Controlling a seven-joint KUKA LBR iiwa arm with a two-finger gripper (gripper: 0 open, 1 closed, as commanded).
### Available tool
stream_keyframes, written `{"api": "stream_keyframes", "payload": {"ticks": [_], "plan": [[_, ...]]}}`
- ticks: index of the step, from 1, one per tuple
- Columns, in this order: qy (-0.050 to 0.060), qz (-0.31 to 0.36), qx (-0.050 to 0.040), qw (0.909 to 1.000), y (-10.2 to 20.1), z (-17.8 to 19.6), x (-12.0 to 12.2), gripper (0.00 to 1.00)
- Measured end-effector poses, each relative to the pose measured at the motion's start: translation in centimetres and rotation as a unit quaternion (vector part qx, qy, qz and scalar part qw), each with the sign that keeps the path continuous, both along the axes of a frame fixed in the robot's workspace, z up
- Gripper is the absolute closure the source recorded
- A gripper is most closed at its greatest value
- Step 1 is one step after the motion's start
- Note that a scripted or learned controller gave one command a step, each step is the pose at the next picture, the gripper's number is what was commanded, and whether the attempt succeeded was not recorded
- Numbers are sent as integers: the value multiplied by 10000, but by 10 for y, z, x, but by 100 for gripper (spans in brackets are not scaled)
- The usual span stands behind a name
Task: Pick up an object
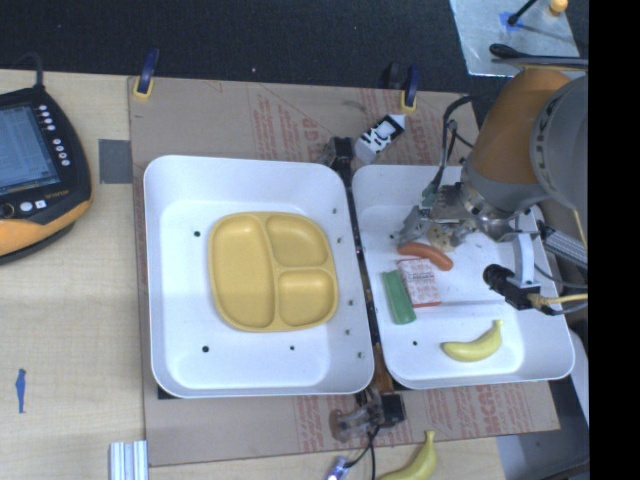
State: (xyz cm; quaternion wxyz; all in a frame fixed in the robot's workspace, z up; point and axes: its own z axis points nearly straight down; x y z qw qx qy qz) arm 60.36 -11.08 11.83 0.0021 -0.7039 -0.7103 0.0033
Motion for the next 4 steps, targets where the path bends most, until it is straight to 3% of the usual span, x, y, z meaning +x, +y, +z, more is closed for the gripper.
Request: {"api": "stream_keyframes", "payload": {"ticks": [1,2,3,4], "plan": [[-10,-24,5,10000,5,-26,-12,0],[-35,-37,3,10000,-52,48,18,0],[-14,-21,9,10000,-24,-15,47,0],[-11,-29,7,10000,-6,-26,-9,0]]}}
